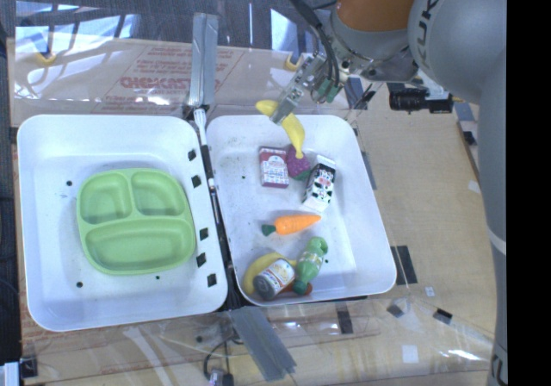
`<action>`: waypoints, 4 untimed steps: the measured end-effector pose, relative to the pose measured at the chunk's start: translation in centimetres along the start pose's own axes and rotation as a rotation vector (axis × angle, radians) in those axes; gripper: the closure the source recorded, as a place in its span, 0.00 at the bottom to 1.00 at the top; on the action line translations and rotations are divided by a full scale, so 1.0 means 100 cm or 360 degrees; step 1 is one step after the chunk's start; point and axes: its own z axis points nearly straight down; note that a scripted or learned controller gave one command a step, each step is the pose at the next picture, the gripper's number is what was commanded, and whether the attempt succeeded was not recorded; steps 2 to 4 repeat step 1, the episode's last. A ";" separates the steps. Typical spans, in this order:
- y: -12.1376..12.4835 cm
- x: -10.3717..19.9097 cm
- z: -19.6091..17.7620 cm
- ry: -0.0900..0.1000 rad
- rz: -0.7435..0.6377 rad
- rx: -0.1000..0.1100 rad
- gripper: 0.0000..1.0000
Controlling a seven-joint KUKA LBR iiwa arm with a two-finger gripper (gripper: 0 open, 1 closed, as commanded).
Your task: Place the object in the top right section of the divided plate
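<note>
Left bin (pixel 34 203) holds green divided plate (pixel 135 221), all sections bare. Right bin (pixel 366 229) holds the clutter: red carton (pixel 274 167) at centre-top, purple item (pixel 300 167) touching its 3 o'clock side, cow-print carton (pixel 319 185) just beyond, tilted. Carrot (pixel 293 223) lies mid-bin. At 6 o'clock: jar (pixel 274 278) over a yellow item (pixel 256 269), green bottle (pixel 311 260) leaning beside it. Arm (pixel 448 22) enters from 2 o'clock; gripper (pixel 288 106) sits at the bin's 12 o'clock rim, pinching the upper end of a yellow banana (pixel 294 131) that hangs toward the purple item.
</note>
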 end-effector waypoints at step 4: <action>0.061 0.072 0.080 0.0004 -0.0447 0.0002 1.00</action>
